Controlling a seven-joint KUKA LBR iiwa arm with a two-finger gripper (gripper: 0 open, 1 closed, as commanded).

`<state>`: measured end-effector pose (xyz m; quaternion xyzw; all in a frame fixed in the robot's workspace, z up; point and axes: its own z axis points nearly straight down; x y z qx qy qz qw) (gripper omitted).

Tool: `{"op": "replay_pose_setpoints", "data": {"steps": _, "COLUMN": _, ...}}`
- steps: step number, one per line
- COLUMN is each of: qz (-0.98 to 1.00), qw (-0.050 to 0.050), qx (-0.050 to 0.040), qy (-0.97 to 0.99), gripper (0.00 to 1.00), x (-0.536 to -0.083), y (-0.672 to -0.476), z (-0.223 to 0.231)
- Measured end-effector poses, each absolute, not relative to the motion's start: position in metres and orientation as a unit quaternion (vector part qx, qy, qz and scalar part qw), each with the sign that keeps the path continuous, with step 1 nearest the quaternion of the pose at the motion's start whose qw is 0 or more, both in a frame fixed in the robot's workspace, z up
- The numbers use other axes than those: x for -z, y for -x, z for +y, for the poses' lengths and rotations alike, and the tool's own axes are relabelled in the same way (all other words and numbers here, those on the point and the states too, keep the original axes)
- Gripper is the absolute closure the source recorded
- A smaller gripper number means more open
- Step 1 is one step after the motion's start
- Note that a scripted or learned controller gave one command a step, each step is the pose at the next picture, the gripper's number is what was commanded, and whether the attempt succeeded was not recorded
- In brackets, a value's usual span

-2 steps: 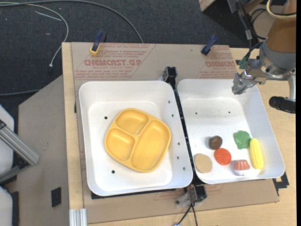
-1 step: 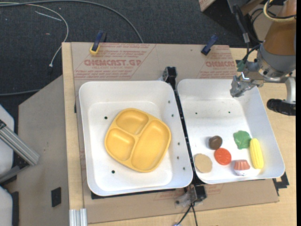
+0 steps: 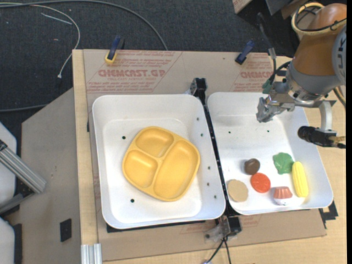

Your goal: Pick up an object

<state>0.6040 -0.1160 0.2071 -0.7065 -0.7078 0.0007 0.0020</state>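
Note:
My gripper (image 3: 266, 113) hangs over the far part of the right bin (image 3: 231, 106), well above and behind the toy food. Nothing shows between its fingers. Along the bin's near side lie a brown round piece (image 3: 252, 165), a red tomato (image 3: 260, 182), a tan disc (image 3: 237, 190), a green leafy piece (image 3: 283, 162), a yellow corn cob (image 3: 300, 179) and a pink cupcake (image 3: 281, 194).
The left bin (image 3: 104, 111) holds a yellow divided plate (image 3: 160, 163). A black clip (image 3: 198, 86) sits between the bins at the far edge, and blue clamps (image 3: 114, 49) (image 3: 245, 53) hold the cardboard base.

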Motion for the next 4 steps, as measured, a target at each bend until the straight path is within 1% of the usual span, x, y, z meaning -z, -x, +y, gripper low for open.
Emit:
{"op": "replay_pose_setpoints", "data": {"steps": 1, "qz": -0.709, "qw": 0.002, "qx": -0.0001, "qy": 0.705, "gripper": 1.0, "x": -0.215, "y": -0.592, "z": -0.073}}
{"op": "replay_pose_setpoints", "data": {"steps": 3, "qz": -0.709, "qw": 0.002, "qx": -0.0007, "qy": 0.706, "gripper": 1.0, "x": -0.235, "y": -0.547, "z": 0.019}}
{"op": "replay_pose_setpoints", "data": {"steps": 4, "qz": -0.708, "qw": 0.002, "qx": -0.0007, "qy": 0.706, "gripper": 1.0, "x": -0.242, "y": -0.533, "z": 0.065}}
